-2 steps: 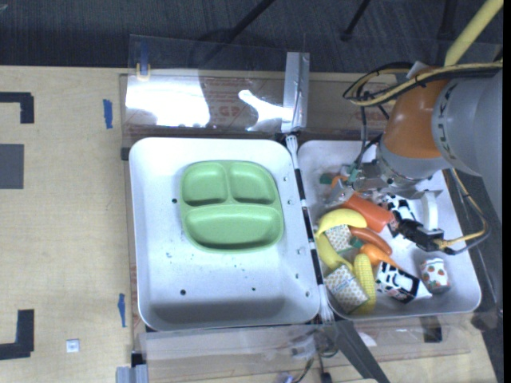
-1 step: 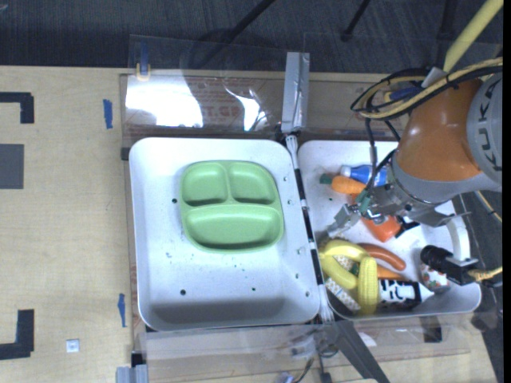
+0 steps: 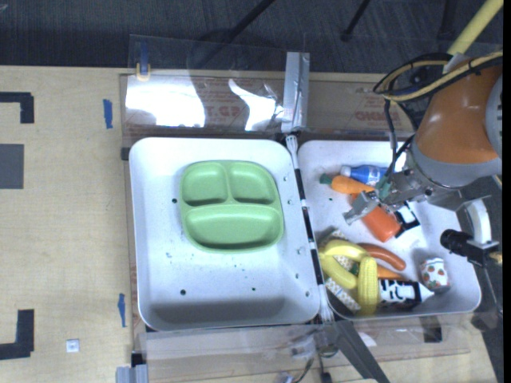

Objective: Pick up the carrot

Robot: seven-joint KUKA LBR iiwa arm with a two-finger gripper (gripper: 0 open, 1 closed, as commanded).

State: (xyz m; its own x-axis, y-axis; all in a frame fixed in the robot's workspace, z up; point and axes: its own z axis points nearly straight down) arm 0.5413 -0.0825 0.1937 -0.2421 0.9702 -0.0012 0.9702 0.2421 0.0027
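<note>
Camera view: fingers (image 3: 369,204) spread open, carrot (image 3: 348,185) just up-left, not gripped.

Plastic and wood, mostly smooth

The two white bins (image 3: 152,294) look like smooth matt plastic; the green divided tray (image 3: 231,203) is faintly glossy plastic; the bench (image 3: 64,230) is pale matt wood.

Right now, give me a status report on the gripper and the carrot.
Gripper low in right bin, fingers unclear. Carrot lying free beside it, by blue bottle. Orange block crowds close below.
</note>
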